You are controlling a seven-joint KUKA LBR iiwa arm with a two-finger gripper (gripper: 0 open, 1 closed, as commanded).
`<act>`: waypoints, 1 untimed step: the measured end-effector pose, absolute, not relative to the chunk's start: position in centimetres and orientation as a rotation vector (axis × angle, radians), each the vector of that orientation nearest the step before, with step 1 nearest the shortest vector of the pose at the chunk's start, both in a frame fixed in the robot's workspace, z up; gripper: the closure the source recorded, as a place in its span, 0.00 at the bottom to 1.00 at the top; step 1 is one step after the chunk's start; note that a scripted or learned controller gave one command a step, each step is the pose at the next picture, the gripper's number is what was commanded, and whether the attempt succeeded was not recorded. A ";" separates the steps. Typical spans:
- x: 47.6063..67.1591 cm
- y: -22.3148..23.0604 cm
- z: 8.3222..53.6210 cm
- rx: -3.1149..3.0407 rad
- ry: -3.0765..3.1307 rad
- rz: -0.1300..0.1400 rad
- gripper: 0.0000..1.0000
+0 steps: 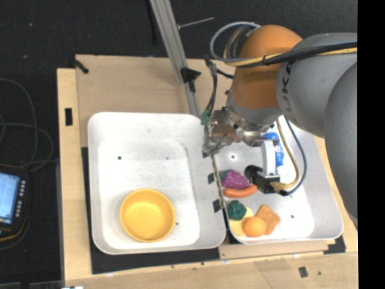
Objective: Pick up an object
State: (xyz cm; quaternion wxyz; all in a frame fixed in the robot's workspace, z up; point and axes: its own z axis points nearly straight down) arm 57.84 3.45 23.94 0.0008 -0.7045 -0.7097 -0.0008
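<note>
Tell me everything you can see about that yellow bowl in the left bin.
The yellow bowl is round, smooth and looks like plastic, one plain colour inside and out. It sits upright, mouth up, with nothing visible inside it. It rests on the floor of the left white bin, in the near corner, close to the front rim. Nothing else touches it; the toy foods lie in the other bin.

**Bench and Surroundings**

A pale wooden bench top [126,86] is seen from above, set against a dark floor [72,17]. A grey metal rail [171,41] is angled across the bench's far edge. At the left, black cables [24,131] are looped beside a handheld screen unit [11,203]. Even, soft lighting is cast throughout.
</note>
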 end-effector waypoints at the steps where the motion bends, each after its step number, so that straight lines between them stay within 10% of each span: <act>1: 54.2 8.5 23.8 -2.212 -2.229 -0.001 1.00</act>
